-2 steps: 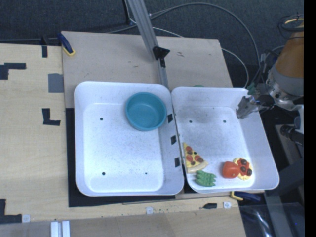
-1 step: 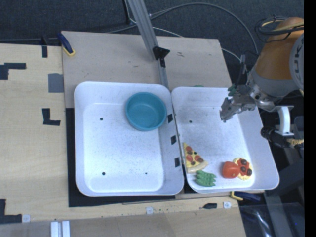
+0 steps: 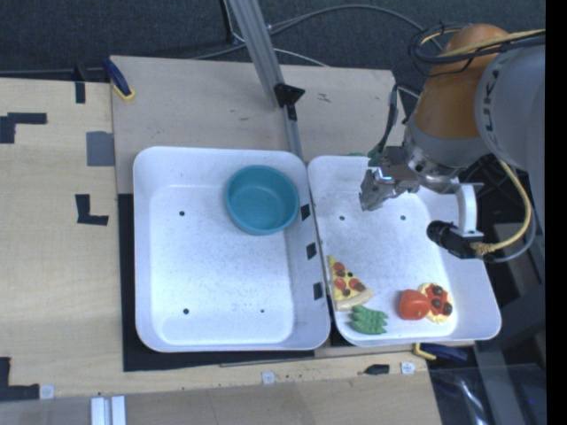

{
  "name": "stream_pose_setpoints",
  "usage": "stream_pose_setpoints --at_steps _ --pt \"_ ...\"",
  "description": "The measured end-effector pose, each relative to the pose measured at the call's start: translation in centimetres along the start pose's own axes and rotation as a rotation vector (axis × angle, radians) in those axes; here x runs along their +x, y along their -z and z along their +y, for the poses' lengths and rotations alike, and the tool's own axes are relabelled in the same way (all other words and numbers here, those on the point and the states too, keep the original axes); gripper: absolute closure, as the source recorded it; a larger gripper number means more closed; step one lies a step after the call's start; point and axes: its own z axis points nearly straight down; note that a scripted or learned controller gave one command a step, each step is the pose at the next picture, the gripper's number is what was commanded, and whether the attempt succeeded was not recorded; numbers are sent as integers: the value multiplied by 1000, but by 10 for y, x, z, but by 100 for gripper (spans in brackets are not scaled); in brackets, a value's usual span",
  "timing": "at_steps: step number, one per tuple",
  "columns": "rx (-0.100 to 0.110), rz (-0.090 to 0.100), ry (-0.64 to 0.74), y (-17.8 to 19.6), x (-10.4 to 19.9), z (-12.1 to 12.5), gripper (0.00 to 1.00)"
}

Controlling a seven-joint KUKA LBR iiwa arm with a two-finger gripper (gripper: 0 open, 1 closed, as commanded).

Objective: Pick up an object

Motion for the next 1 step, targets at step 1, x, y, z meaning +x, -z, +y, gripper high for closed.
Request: stream_pose_setpoints --at_steps 1 --pt "1 0 0 -9 56 5 100"
